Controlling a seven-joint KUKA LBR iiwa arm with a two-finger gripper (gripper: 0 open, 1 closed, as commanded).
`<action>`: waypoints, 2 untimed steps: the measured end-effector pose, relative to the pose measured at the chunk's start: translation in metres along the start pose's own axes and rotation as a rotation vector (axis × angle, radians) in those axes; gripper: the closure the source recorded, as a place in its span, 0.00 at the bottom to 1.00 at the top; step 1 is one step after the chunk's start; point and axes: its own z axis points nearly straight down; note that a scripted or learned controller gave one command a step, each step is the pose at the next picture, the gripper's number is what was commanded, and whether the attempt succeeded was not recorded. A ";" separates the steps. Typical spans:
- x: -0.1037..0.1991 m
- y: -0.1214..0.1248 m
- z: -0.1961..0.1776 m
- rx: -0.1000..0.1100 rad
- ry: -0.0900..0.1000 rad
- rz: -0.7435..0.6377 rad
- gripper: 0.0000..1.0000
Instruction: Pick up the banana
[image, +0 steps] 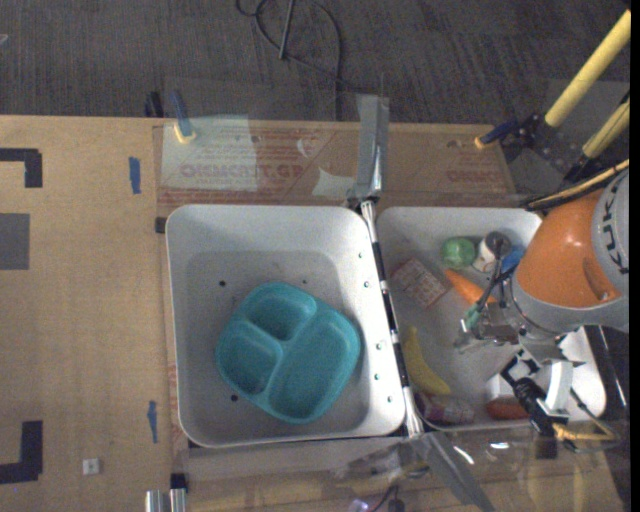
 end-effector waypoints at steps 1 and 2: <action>-0.012 0.000 -0.049 0.017 0.003 0.315 1.00; -0.013 0.001 -0.059 0.015 0.003 0.316 1.00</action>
